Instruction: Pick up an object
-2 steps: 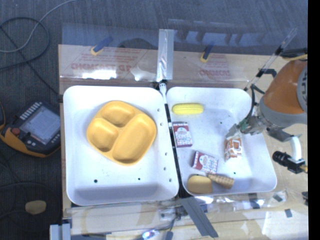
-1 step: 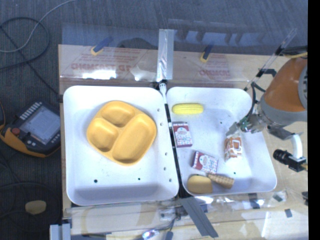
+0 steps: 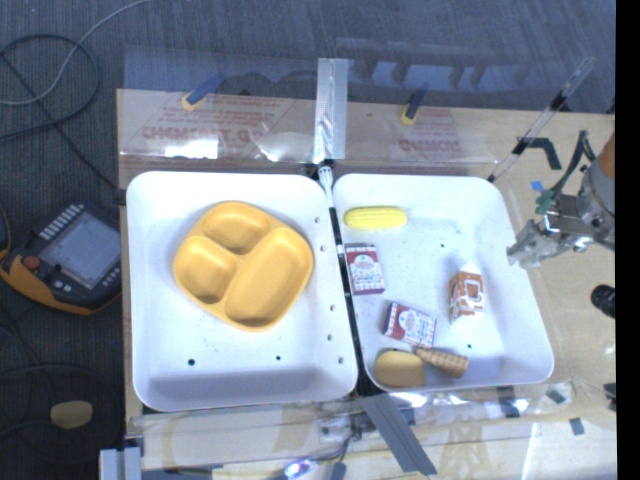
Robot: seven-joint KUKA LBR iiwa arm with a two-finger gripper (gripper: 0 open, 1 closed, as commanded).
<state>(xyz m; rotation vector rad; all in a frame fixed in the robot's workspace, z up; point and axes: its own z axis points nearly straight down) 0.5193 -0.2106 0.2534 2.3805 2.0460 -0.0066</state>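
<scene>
The right bin (image 3: 500, 203) holds a yellow corn cob (image 3: 375, 217) near its far left corner, a red and white carton (image 3: 365, 269) by the divider, another red and white packet (image 3: 408, 323), a small white and orange bottle (image 3: 466, 295), an ice cream cone (image 3: 441, 359) and a yellow bun (image 3: 400, 368) at the front. My gripper (image 3: 528, 249) hangs at the right rim of this bin, outside it, right of the bottle. Nothing shows between its fingers.
The left bin (image 3: 160, 368) carries a yellow three-section plate (image 3: 243, 264). A metal divider strip (image 3: 331, 108) runs between the bins at the back. A teach pendant (image 3: 70, 258) lies on the floor at left, with cables.
</scene>
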